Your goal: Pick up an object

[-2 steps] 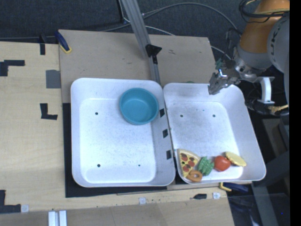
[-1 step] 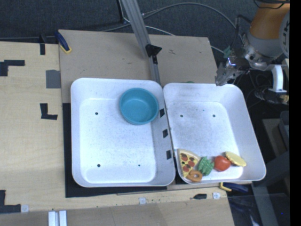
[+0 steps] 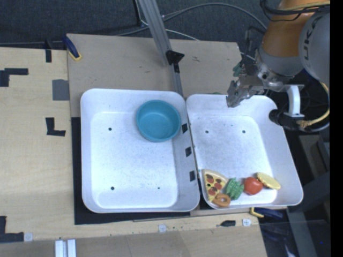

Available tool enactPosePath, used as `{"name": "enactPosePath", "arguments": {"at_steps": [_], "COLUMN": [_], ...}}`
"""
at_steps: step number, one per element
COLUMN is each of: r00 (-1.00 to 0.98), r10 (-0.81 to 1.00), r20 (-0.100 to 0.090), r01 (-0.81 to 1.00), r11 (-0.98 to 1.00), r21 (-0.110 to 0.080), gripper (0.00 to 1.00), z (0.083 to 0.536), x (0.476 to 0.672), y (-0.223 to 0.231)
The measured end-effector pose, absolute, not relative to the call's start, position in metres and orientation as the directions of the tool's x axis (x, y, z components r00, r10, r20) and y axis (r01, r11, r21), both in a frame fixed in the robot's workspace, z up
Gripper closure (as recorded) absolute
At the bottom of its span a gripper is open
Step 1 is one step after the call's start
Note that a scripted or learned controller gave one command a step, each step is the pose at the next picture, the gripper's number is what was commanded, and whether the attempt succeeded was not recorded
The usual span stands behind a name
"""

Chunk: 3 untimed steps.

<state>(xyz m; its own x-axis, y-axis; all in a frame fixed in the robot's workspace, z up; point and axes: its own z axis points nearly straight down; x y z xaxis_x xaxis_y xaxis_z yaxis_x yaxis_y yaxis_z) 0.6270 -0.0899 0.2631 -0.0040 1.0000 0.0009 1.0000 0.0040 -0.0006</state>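
Blue bowl — round, smooth, pizza slice — flat

left bin: 1 blue bowl | right bin: 4 toy foods, near edge

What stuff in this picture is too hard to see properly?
1. Green toy, camera view: too small, and squeezed between the pizza slice and the red toy, so what it is stays unclear.
2. Yellow toy, camera view: too small to name.
3. Arm, camera view: cut off by the top and right edges.
4. Left bin, camera view: the floor under the blue bowl is hidden by the bowl.
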Motion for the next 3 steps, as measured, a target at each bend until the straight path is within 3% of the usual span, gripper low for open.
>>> {"name": "enactPosePath", "arguments": {"at_steps": [1,3], "r00": [-0.004,-0.004], "r10": [1.000,1.000], "r20": [0.001,0.001], "r01": [1.000,1.000], "r11": [0.004,0.004], "r21": [-0.001,-0.002], "gripper": [1.00,1.00], "z": [0.254,0.235], "x": [0.601,0.572], "y": [-0.034,0.059]}}
